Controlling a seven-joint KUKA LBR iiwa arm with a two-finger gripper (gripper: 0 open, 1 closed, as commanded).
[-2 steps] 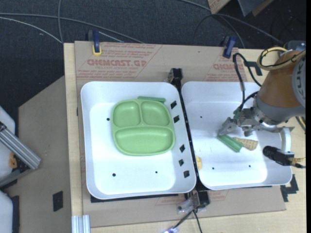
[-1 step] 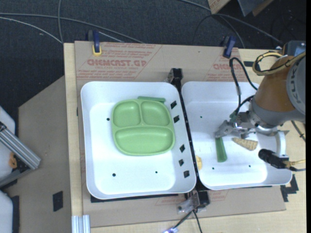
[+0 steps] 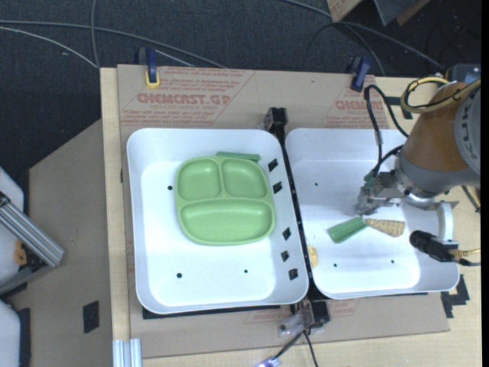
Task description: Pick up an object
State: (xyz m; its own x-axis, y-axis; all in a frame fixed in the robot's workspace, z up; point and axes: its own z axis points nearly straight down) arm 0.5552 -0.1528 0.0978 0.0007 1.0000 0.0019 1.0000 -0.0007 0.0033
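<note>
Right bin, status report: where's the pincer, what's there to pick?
Pincer low in right bin, nothing seen between its tips. Green piece and tan piece lie just below it. Green divided plate in left bin.

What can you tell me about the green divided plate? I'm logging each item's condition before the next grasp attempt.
The green divided plastic plate is a rounded rectangle with three compartments: two smaller ones at the far side, one wide one nearer the camera. It looks matte, clean and holds nothing. It lies flat, right side up, on the floor of the left shallow white bin, roughly central. A green flat piece peeks out along its far edge.
</note>
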